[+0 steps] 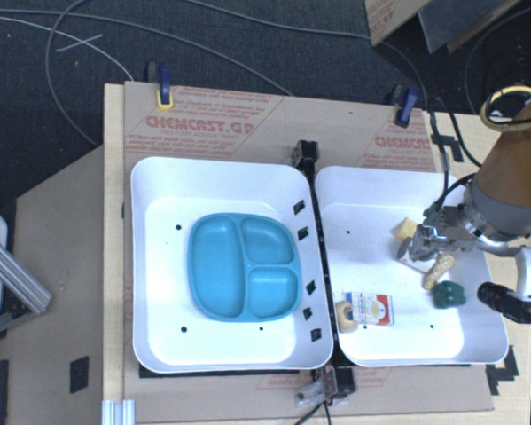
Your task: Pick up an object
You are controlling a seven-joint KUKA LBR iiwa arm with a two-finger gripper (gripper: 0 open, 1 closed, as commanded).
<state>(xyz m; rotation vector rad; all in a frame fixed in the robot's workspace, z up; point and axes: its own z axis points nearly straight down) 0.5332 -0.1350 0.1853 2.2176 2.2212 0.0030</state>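
Note:
The right bin [364, 199] holds a few small objects. A pale yellow piece [407, 229] lies near its middle, a beige lump [435, 277] sits further right, and a dark green object [448, 294] rests just below that. A small red-and-white packet [370, 308] lies near the front wall, with a tan round piece [344, 317] at its left end. My gripper [422, 248] hangs low over the right bin, between the yellow piece and the beige lump, close to both. I see nothing held in it.
The left bin [156, 272] holds a blue divided plate [244, 266]. Black clips [303, 232] run along the seam between the bins. The arm's orange band [515, 167] and grey wrist cover the right bin's far right corner.

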